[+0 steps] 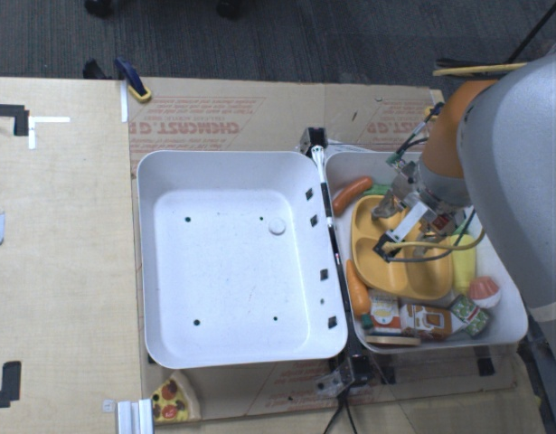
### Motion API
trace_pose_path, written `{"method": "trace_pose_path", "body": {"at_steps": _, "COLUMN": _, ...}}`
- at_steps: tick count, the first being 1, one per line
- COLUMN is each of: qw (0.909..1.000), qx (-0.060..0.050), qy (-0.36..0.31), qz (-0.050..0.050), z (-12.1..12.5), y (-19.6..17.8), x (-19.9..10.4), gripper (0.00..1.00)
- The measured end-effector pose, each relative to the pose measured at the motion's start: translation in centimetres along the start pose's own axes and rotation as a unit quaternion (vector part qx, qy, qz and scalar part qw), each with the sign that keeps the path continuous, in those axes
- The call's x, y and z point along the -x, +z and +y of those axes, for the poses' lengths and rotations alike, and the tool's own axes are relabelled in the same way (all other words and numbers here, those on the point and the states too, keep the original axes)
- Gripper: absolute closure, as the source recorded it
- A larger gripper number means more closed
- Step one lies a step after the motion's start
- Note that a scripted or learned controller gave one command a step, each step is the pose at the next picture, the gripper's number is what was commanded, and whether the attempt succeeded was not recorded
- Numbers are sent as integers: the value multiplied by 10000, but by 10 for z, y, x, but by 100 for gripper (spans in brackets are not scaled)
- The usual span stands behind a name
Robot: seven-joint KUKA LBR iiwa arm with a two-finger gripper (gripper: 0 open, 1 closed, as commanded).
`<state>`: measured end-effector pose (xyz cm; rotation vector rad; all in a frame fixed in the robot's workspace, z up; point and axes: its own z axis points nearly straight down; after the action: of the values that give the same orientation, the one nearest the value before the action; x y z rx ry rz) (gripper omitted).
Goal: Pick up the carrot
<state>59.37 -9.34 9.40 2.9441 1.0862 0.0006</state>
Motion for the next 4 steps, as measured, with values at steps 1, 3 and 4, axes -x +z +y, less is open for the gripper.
{"method": "trace_pose_path", "body": {"at_steps": 1, "qw": 10000, "qx": 26, "qy": -17, "qz": -18, "z": 3, "y": -12, "x": 1, "gripper": 100}}
{"method": "trace_pose_path", "body": {"at_steps": 3, "qw": 10000, "qx": 2, "qy": -33, "qz": -49, "z": 2, "y": -17, "x": 3, "gripper": 100}}
{"method": "trace_pose_path", "body": {"at_steps": 4, "qw": 10000, "qx": 5, "qy": -33, "qz": -44, "z": 2, "y": -18, "x": 2, "gripper": 0}}
